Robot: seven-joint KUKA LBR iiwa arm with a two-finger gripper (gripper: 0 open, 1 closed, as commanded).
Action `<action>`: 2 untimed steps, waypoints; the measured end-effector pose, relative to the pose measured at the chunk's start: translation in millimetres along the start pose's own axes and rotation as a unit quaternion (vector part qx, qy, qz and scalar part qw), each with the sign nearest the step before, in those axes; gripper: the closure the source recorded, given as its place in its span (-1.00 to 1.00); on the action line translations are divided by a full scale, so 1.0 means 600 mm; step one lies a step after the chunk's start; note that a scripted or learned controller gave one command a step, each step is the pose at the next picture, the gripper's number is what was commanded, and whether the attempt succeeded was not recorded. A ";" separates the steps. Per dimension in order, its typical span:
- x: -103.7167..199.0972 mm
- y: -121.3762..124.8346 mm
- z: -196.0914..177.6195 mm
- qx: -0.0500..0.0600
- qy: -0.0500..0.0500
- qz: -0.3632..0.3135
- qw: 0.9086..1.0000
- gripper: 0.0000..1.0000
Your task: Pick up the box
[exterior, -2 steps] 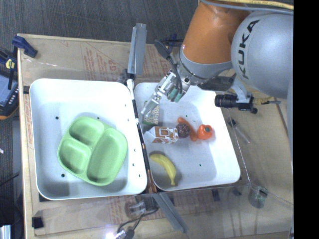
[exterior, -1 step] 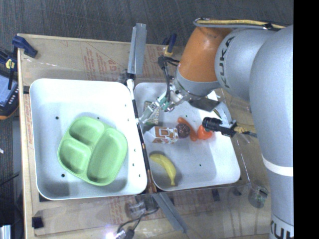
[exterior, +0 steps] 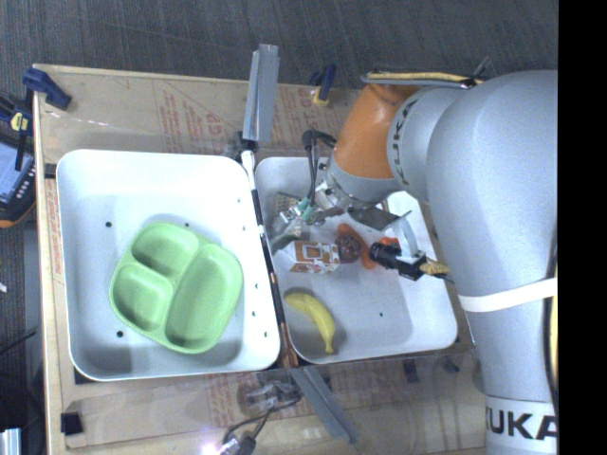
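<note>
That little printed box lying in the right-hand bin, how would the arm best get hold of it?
Probably from straight above, closing across the small box's narrower sides. It seems to lie flat on the right bin's floor, so only its top and edges are reachable. A dark round object crowds its right end, and the banana lies apart, nearer the camera. The end effector hangs just beyond the box.

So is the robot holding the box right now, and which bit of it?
It cannot be told. The gripper is low in the right bin, just above the box, but nothing is seen between its fingers.
</note>
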State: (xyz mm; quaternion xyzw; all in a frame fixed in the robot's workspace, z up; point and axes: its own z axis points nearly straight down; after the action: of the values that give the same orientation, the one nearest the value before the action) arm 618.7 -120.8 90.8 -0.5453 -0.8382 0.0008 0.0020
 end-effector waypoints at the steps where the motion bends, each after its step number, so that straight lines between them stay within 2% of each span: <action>1: 0.002 0.002 -0.017 0.000 0.001 -0.003 1.000 1.00; 2: 0.002 0.002 -0.017 0.000 0.001 -0.003 1.000 -1.00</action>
State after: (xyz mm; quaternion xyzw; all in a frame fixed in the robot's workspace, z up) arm 619.5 -119.2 101.2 -0.5430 -0.8397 0.0002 0.0023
